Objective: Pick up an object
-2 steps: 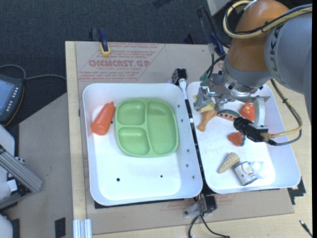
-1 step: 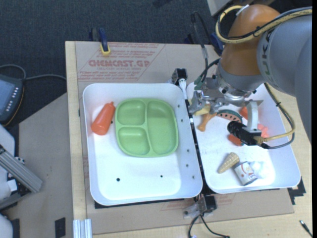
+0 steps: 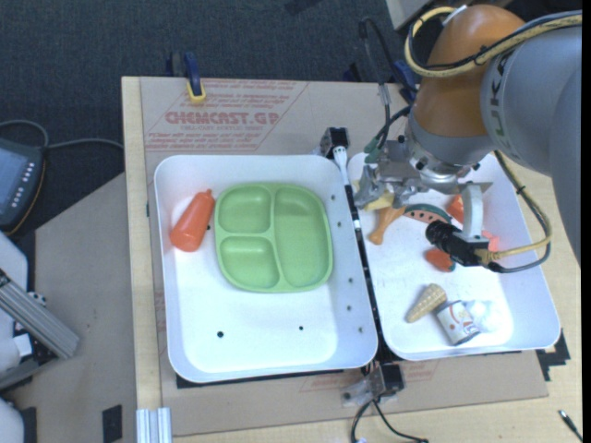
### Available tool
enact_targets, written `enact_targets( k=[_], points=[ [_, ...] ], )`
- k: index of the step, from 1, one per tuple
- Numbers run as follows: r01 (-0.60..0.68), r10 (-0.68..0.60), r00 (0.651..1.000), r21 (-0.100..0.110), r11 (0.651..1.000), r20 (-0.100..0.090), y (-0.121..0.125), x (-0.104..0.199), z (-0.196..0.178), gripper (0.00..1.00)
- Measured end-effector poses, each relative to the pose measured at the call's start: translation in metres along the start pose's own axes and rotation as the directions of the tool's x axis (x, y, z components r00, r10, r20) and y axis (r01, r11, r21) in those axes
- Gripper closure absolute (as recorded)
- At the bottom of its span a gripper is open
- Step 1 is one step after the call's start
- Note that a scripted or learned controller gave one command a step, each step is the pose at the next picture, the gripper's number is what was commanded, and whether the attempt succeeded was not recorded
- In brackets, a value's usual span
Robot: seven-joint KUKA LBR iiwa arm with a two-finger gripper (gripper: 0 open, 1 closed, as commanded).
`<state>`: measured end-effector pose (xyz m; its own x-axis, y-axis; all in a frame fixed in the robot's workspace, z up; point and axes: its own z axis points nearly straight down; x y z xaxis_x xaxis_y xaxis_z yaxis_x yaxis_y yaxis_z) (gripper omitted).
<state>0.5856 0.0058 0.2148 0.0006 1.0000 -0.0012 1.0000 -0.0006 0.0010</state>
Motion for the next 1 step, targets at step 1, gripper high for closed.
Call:
enact_targets(
  k=[1],
  points=[
    [0.002, -0.002, 1.000, -0.003, 1.000, -0.001, -0.0046, 0.0034, -0.0201, 1.00]
  ],
)
